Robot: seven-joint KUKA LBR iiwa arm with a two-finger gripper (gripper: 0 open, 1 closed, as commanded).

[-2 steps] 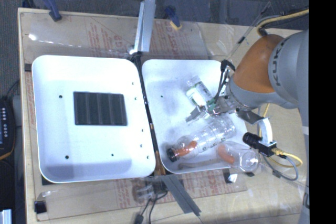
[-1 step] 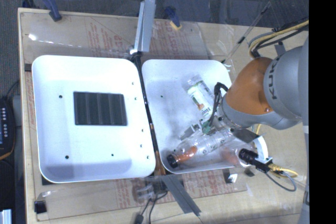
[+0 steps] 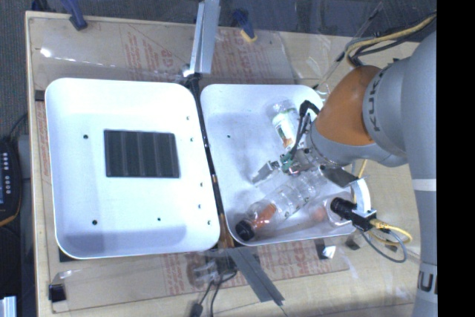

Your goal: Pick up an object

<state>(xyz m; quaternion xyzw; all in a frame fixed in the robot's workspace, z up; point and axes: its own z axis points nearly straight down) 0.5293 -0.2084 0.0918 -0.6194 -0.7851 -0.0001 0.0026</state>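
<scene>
My gripper (image 3: 286, 165) is low in the right bin (image 3: 230, 122), near its middle, under the orange-banded wrist. A clear plastic bottle (image 3: 278, 208) with a black cap lies on its side just below and left of the gripper, close to it; I cannot tell whether they touch. A small clear bottle with a yellow-green label (image 3: 283, 124) lies above the gripper, towards the bin's far side. A small pinkish item (image 3: 319, 213) rests by the bin's near right wall. The gripper's tip is mixed up with the clear objects.
The left bin (image 3: 74, 115) holds a dark ribbed rectangle (image 3: 141, 154) at its centre. A metal bar (image 3: 204, 33) stands behind the gap between the bins. Yellow and black cables (image 3: 382, 230) trail by the right bin's near right corner.
</scene>
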